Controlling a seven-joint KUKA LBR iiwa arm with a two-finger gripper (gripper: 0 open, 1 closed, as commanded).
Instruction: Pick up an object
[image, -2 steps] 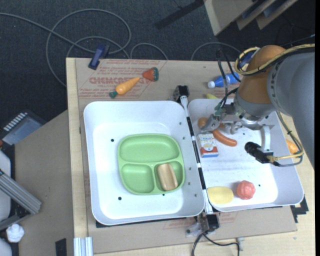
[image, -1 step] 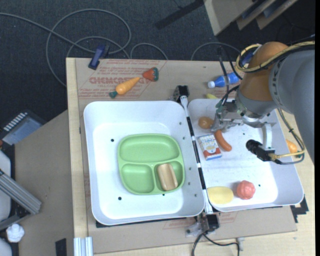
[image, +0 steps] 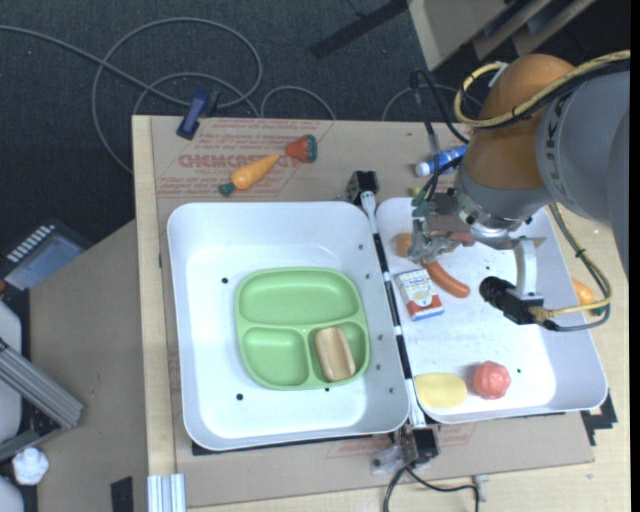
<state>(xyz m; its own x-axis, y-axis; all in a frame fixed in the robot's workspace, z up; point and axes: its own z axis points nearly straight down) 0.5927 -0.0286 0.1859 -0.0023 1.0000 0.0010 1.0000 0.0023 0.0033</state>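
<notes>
- Camera view, far left: the left bin (image: 200, 300) carries a green divided plate (image: 300, 325), and a bread roll (image: 335, 352) lies in the plate's lower right compartment with its long axis running up and down the picture. It is well apart from the arm.
- Above the bins, on the cardboard of the counter (image: 160, 200), a toy carrot (image: 255, 170) lies slanted, thick end up and to the right.
- Just right of the divider, in the right bin (image: 570, 385), a small carton (image: 420, 295) lies flat, tilted slightly, its top toward the upper left.
- Touching or just beside the carton's upper right, the sausage (image: 447, 279) is the likeliest target. Its long axis slants from upper left to lower right, and its upper left end points at the gripper.
- The gripper (image: 432, 238) hangs just above and to the left of the sausage's upper end, with an orange item (image: 402, 243) partly hidden at its left. Whether the fingers are apart or closed, I cannot tell; nothing shows between them.
- In my judgement, the grasp turns on a short shift down and to the right, with the fingers closing across the sausage's slant, not along it.
- Nearer the front wall lie a yellow piece (image: 441, 390) and a pink ball (image: 491, 380), just beside each other, farther from the gripper.
</notes>
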